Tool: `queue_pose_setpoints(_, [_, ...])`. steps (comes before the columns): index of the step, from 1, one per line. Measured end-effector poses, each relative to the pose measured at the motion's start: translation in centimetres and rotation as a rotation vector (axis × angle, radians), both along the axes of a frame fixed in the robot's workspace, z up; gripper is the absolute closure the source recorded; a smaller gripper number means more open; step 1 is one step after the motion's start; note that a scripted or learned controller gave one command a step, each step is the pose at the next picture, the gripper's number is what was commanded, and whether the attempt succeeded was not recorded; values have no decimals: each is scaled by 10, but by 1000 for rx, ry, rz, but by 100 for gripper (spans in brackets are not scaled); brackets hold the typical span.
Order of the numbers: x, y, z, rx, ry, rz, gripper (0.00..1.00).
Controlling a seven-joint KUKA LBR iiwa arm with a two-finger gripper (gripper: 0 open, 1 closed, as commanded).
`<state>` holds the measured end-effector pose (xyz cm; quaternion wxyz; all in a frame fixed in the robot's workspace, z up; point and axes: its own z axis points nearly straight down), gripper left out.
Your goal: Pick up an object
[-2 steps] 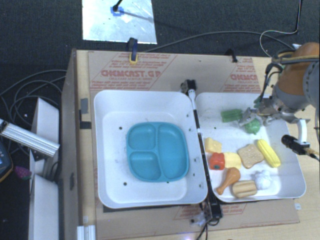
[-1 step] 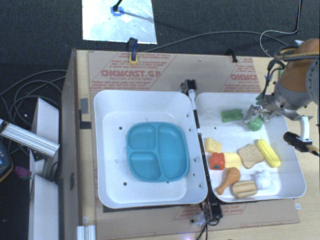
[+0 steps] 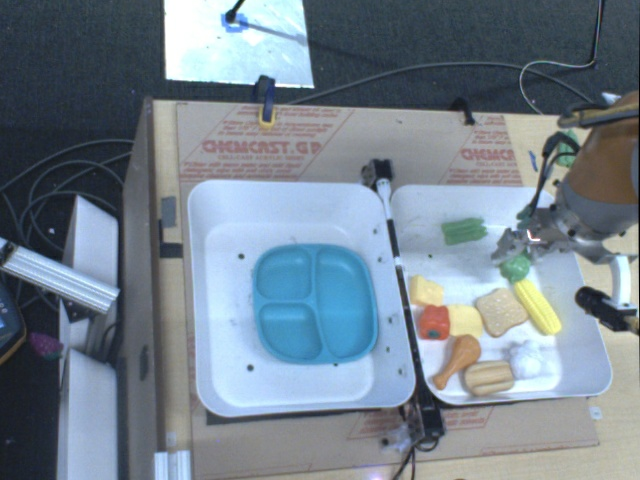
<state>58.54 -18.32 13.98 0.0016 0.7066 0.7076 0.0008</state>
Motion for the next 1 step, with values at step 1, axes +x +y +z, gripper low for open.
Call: queue_pose_setpoints(1, [62,67,2,2,0,3,100])
